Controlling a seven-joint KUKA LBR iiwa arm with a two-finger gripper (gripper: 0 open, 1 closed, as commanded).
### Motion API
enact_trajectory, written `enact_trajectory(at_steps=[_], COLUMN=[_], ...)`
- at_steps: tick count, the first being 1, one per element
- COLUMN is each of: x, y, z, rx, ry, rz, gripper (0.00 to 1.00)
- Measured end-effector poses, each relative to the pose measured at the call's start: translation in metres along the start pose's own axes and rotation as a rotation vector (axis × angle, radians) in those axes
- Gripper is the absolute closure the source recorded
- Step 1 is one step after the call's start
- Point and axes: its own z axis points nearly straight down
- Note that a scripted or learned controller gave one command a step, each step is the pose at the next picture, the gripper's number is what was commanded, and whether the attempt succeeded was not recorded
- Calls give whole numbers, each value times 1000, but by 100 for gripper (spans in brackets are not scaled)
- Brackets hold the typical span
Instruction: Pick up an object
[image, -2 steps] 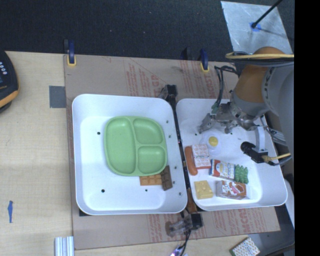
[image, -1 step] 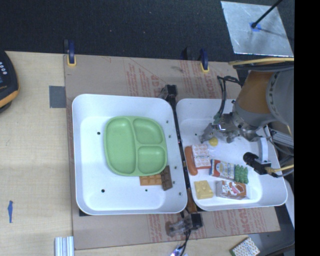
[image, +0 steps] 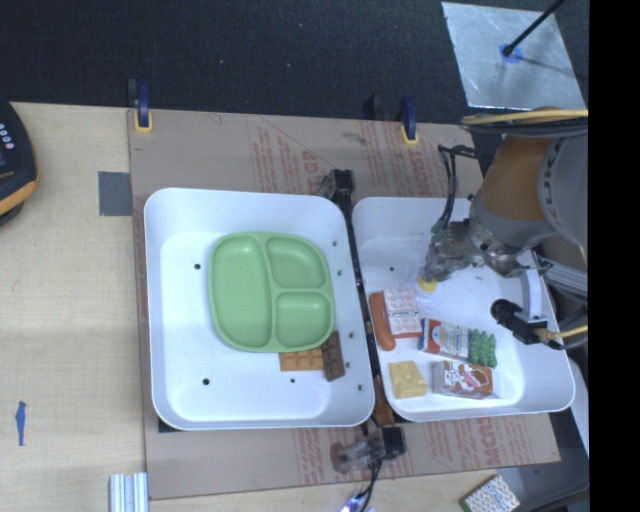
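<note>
Grey arm's gripper (image: 437, 270) low in the right bin (image: 385, 222), far of the toy food packets (image: 446, 352); whether it grips anything, cannot tell; nothing visibly lifted.

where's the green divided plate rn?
In the camera view, the green divided plate lies in the left white bin, about at its centre, with a brown block just off its lower right edge.

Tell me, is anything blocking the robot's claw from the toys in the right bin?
Nothing visible is. The gripper hangs over bare bin floor, and the nearest toy, a white and red packet, lies just below-left of it in the picture, uncovered.
</note>
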Motion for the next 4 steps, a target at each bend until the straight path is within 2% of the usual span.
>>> enact_trajectory(at_steps=[1, 2, 3, 4], x=[0, -1, -1, 10], y=[-1, -1, -1, 18], z=[1, -10, -9, 12], rx=[3, 3, 3, -3], ry=[0, 0, 0, 0], rz=[-1, -2, -2, 0], gripper=[0, 100, 0, 0])
